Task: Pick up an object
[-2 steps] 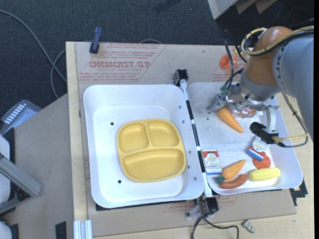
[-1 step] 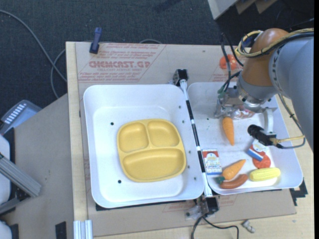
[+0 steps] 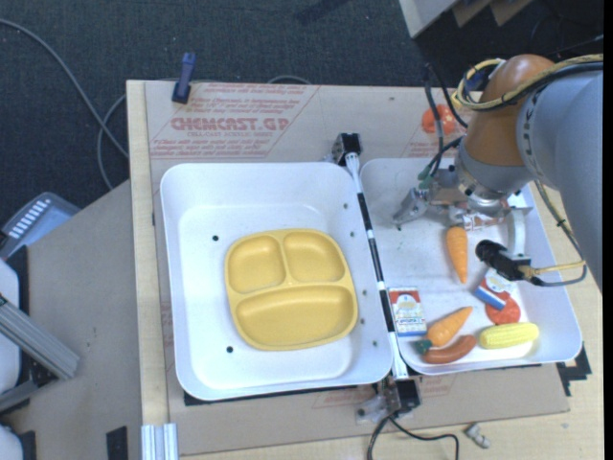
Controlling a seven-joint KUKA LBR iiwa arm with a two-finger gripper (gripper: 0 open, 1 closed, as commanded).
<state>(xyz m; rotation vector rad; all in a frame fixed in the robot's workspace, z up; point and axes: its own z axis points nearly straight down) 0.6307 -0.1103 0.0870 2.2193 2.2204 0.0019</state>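
I am looking down on two white bins sitting side by side on the bench. The left bin [image 3: 192,209] is carrying a yellow divided plate [image 3: 290,287] lying flat near its middle. The arm [image 3: 536,113] is reaching in from the right and hanging over the upper part of the right bin [image 3: 402,175], with its orange band showing above the wrist. The gripper [image 3: 460,214] is sitting low over the bin floor, just above the top end of a carrot [image 3: 458,250] that is lying lengthwise below it. I cannot tell whether the hand is wide or narrow, and I am seeing nothing held in it. Toward the near edge of the right bin, a small milk carton [image 3: 406,311] is resting by the dividing wall, a second carrot [image 3: 449,326] is lying tilted beside it, a sausage [image 3: 443,352] is lying under that, and a corn cob [image 3: 508,334] is sitting to their right. A red and blue item [image 3: 498,302] is lying just above the corn.
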